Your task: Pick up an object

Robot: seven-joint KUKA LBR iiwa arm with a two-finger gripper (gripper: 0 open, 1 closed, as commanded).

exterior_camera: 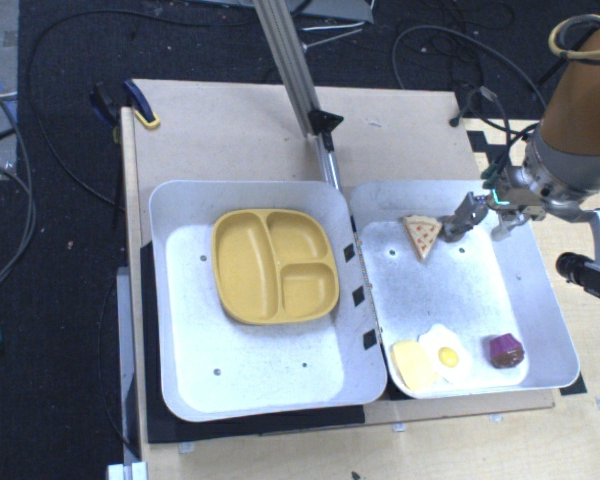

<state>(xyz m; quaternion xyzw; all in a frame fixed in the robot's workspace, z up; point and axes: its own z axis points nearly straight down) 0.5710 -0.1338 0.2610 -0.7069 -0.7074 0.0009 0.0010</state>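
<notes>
In the right bin, a toy pizza slice lies near the back wall. A fried egg and a pale yellow flat piece sit at the front left corner. A small purple object rests at the front right. My gripper hangs over the bin's back edge, just right of the pizza slice. Its two fingers are spread open with nothing between them. The left fingertip is close beside the slice.
A yellow divided plate lies in the left bin. A slanted metal pole runs from the top down to the gap between the bins. Cables lie on the dark floor around the bench.
</notes>
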